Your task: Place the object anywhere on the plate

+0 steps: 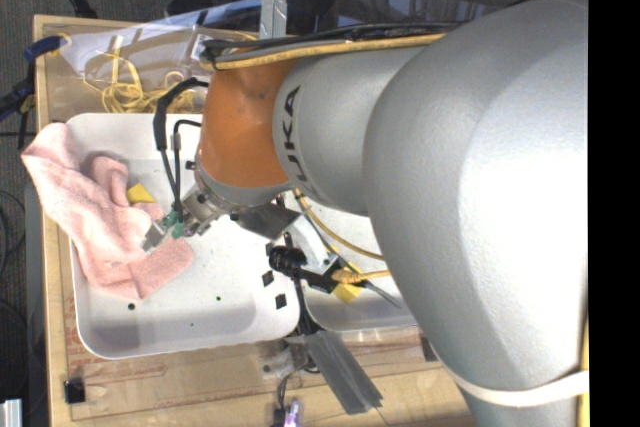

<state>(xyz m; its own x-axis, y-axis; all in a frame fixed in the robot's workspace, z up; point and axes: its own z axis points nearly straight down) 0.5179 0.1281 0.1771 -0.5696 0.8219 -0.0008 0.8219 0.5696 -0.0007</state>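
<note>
Claw (160, 233) low over pink towel (95, 205) in left bin (180, 335); finger state cannot be told. Confirm a secure grip before lifting; yellow object (140, 194) lies beside.

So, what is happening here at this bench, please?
A grey KUKA arm with an orange band reaches in from the right, over the left white bin. Its claw is down at the edge of a pink towel that lies crumpled across the left side of that bin. A small yellow object sits on the towel, just beside the claw. I cannot tell whether the claw holds anything. Behind the bin lies a tangle of yellow cord.
</note>
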